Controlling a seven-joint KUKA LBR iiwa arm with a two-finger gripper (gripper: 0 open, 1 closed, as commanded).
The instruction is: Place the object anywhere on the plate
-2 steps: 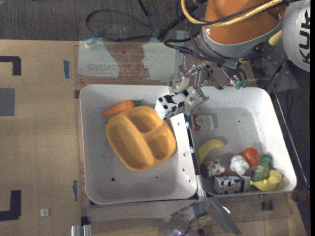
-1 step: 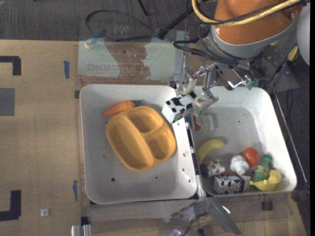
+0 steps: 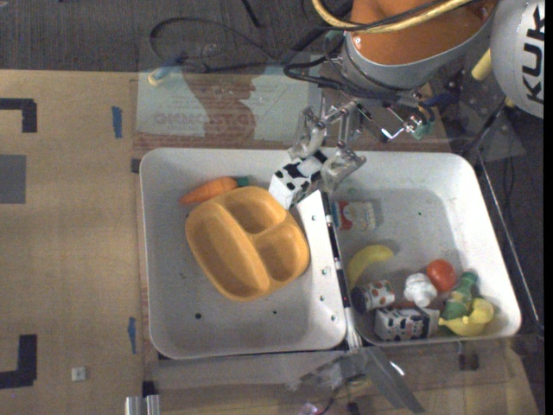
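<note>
While your arm reaches in from the right, the end effector (image 3: 318,164) hangs over the back of the seam between the two white bins, and a small black-and-white cow-patterned carton (image 3: 294,181) sits between its metal fingers (image 3: 342,164), so you can treat it as clamped on that carton. The carton is just off the upper-right rim of the yellow divided plate (image 3: 248,241), which lies in the left bin (image 3: 168,318); it is not yet over a compartment, though it looks close to touching the plate's edge. What the coming move turns on is direction: the plate's middle lies down and to the left of the end effector in your view, and the carton's long axis runs at a slant, roughly toward that upper-right corner of the plate. You likely need only a short shift down-left before letting go. Watch the orange carrot (image 3: 209,189) lying against the plate's upper-left rim; it is apart from your path. The right bin (image 3: 484,223) holds a banana (image 3: 369,260), a tomato (image 3: 441,274) and other toy foods, well clear of the drop.
</note>
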